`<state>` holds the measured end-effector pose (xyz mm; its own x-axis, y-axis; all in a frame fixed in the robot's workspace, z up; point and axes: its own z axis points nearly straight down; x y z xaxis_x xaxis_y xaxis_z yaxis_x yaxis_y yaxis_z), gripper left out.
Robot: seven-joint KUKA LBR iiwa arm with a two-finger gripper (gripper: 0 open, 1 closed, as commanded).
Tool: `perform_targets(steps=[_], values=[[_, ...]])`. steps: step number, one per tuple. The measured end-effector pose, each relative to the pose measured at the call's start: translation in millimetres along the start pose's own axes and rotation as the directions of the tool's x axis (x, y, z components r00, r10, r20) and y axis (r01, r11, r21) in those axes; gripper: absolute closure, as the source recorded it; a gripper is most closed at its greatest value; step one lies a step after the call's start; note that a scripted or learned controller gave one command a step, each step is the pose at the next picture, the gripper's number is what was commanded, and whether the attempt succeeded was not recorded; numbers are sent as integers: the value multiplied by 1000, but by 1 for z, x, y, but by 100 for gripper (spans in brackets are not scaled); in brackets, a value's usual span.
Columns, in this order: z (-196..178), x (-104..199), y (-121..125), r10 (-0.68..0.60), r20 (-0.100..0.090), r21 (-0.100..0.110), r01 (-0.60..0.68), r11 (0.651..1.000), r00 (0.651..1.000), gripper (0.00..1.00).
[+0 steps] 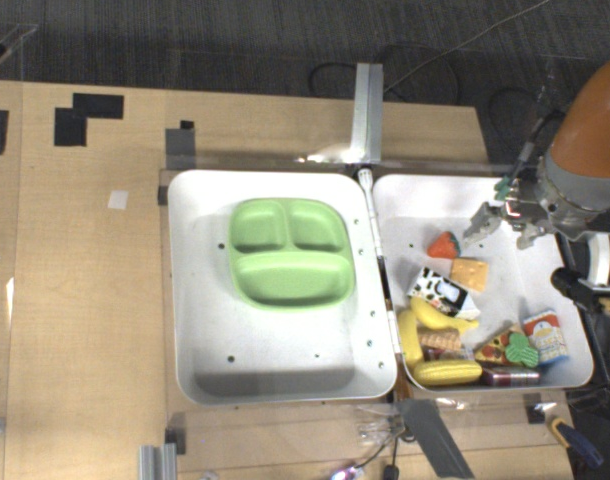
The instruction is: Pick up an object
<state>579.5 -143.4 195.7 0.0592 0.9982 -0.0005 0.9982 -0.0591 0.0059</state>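
Observation:
The right bin (405,208) holds a heap of small toys. Among them are a red-orange piece (443,246), a tan block (471,271), a black-and-white item (437,290), a yellow banana (431,318), a second yellow piece (447,372), a green toy (522,350) and a red-and-white box (546,334). My gripper (505,226) hangs over the bin's upper right part, above and to the right of the red-orange piece. It is open, with nothing between the fingers (481,224).
The left bin (200,298) carries a green compartment tray (288,251). A metal post (369,108) rises behind the divider between the bins. Cables trail across the dark floor at the back right.

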Motion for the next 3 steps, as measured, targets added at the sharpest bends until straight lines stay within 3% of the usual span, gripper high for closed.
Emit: perform_targets(steps=[1, 2, 3], values=[[106, 18, 27, 16, 0, -6, -16, 1000, 1000, 0], [94, 19, 30, 13, -2, -12, -14, 1000, 1000, 100], [9, 93, 86, 10, -1, -1, -10, 1000, 1000, 100]])
